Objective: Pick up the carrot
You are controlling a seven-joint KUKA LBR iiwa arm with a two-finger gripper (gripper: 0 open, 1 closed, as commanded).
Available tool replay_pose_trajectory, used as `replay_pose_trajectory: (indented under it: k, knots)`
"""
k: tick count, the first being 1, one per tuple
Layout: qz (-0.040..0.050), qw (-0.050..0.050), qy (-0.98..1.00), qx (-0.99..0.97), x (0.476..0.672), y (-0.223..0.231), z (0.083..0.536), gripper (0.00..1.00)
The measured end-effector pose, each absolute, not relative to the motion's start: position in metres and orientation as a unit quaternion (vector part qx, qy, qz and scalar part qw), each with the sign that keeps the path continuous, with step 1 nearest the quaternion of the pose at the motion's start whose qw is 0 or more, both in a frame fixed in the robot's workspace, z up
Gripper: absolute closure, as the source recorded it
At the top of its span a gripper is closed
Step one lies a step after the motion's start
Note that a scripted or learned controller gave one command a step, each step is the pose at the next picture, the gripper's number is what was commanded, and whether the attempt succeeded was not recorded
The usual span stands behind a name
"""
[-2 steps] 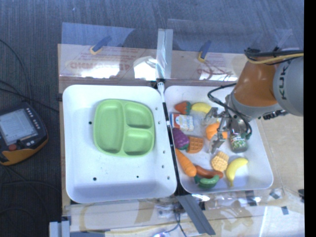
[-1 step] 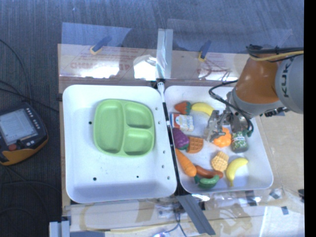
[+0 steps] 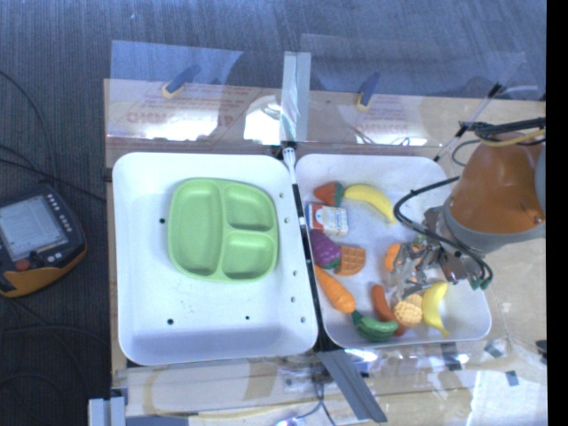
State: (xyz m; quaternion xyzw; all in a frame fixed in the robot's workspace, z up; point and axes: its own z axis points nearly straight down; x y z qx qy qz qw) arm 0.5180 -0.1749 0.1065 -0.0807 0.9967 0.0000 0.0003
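At the right bin's near-left corner the carrot lay against the divider, well apart from my end effector; its opening I couldn't tell. Risk I judged: snagging neighbouring corn or banana instead.

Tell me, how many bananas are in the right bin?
2. One banana lies near the bin's far wall; the other banana is at the near right corner beside the gripper. More may be hidden under the arm.

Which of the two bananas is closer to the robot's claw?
The banana at the bin's lower right, just below the gripper; the other banana lies farther up.
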Motion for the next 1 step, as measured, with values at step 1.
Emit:
replay_pose_trajectory:
  k: [1]
  knots:
    - [0.0007,0.001,1.0,0.018,0.5447,-0.1811,0.0967,1.0]
